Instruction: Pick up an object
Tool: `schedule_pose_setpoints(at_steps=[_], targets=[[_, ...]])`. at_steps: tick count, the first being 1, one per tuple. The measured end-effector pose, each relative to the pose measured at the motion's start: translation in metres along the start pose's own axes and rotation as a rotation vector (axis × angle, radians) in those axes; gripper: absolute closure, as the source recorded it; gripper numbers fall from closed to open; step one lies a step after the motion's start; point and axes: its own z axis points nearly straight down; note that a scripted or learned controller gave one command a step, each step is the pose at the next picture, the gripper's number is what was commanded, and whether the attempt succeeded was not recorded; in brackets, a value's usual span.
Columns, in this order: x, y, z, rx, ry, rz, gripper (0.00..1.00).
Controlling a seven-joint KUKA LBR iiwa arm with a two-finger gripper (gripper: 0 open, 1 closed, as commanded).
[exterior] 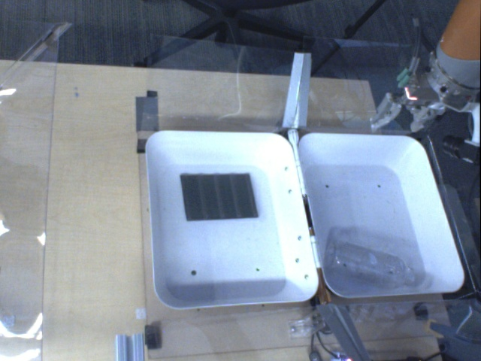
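arm (462, 28) sat at upper right, end effector (409, 107) hovering beyond the right bin's (421, 156) far rim — fingers spread, gripping nothing. clear bottle (372, 260) lay in that bin's near end.

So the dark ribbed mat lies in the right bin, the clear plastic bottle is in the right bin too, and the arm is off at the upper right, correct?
Not quite. The camera view shows the dark ribbed mat in the left bin, not the right one. The rest holds: the clear plastic bottle lies in the right bin, and the gripper sits at the upper right.
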Motion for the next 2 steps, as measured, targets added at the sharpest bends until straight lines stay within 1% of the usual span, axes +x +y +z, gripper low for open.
schedule_pose_setpoints(at_steps=[1,2], targets=[[-0.013,-0.025,0.024,-0.001,0.000,0.205,0.00],[-0.008,-0.061,0.166,-0.005,-0.001,-0.158,0.00]])
